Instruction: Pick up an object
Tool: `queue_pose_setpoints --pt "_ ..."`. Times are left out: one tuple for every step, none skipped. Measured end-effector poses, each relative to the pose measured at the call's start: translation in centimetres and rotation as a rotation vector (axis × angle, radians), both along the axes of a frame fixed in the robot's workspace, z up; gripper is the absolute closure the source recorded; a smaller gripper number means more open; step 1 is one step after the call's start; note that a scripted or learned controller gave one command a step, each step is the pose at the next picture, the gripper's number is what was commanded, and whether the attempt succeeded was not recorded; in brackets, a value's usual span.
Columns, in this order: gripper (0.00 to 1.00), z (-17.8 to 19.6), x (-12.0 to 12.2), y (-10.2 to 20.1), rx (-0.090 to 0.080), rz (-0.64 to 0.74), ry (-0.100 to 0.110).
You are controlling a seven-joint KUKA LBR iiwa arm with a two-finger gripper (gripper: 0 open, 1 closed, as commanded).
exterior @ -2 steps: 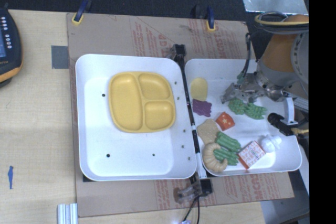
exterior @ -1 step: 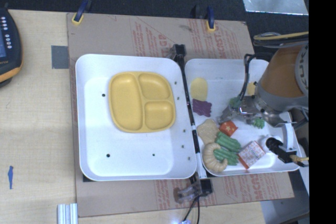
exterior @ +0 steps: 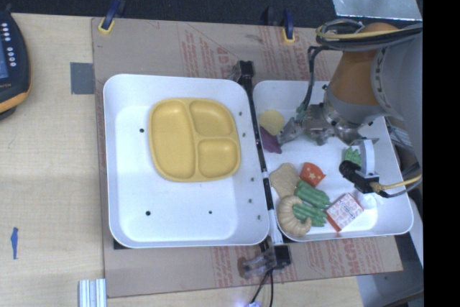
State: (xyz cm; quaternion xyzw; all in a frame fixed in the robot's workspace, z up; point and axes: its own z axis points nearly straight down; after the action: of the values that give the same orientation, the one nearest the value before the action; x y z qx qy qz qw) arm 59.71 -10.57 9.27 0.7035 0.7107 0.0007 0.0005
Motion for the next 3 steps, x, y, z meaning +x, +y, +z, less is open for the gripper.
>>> queue_pose_setpoints --pt "0.0 -0.2 -8.8 -2.3 0.0 -0.01 0.012" --pt "0.0 -0.1 -6.4 -2.2 -0.001 -0.004 0.002" --pt "1.0 1.0 -6.5 -2.3 -0.001 -0.005 0.003"
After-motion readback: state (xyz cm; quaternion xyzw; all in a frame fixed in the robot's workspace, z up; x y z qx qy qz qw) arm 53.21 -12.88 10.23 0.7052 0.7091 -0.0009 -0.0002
